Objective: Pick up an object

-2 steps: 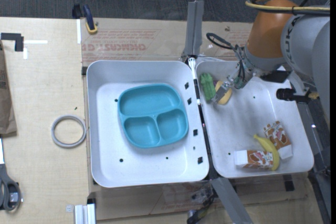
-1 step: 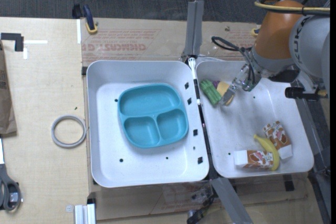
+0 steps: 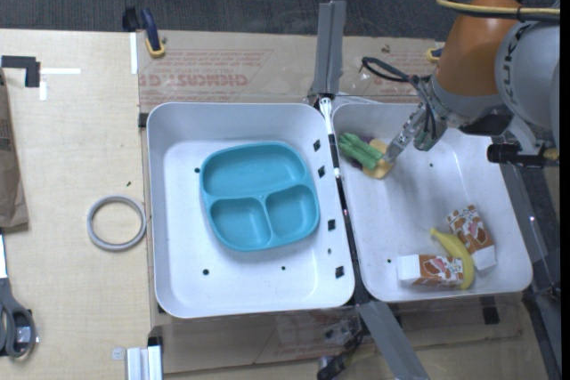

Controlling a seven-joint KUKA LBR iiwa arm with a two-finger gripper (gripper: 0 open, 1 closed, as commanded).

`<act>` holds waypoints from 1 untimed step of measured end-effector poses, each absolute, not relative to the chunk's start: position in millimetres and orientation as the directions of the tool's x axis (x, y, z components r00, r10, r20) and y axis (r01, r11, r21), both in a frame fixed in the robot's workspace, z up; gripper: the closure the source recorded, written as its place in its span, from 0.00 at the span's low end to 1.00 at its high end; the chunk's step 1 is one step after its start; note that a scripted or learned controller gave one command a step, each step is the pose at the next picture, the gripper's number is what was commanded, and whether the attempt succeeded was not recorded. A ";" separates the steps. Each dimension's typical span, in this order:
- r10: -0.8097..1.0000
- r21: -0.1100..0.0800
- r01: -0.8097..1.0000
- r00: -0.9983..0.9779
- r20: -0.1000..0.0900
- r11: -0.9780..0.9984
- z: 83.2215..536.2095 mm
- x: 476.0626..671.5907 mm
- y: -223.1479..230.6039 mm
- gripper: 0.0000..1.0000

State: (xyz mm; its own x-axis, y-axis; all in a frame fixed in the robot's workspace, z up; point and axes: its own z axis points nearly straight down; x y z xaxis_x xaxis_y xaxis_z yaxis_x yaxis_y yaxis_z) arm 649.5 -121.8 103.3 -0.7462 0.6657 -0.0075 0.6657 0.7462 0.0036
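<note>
Near edge first: scissors (image 3: pixel 15 325) lie at the bench's (image 3: pixel 71 138) bottom-left corner, partly cut off. A grey ring (image 3: pixel 117 222) lies flat on the wood just left of the left bin (image 3: pixel 169 218).

Right bin (image 3: pixel 499 191), near corner: I see a banana (image 3: pixel 454 256) lying across a carton (image 3: pixel 429 268), touching it. A second small carton (image 3: pixel 472 232) lies just behind, touching the banana's upper end.

Left bin: a blue tray (image 3: pixel 259 196) with three compartments lies about the middle, tilted a little off the bin's lines.

Farther in, right bin, far-left corner: a green toy (image 3: pixel 358 149) lies by the divider wall, with a yellow piece (image 3: pixel 381 165) touching its right end. What the two are, I cannot make out.

The gripper (image 3: pixel 397 148) comes down at a slant from the right, tip at the yellow piece, just beside the green toy. Fingers are too small and dark for me to read; I cannot tell if they are spread or closed, or whether anything sits between them. Orange band (image 3: pixel 476 44) shows above the wrist, far right.

Far side: cardboard (image 3: pixel 223 67) under both bins, a blue clamp (image 3: pixel 151 31) at its left corner.
</note>
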 end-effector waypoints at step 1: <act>0.666 0.004 0.666 -0.746 -0.007 0.746 103.3 649.5 -121.8 0.00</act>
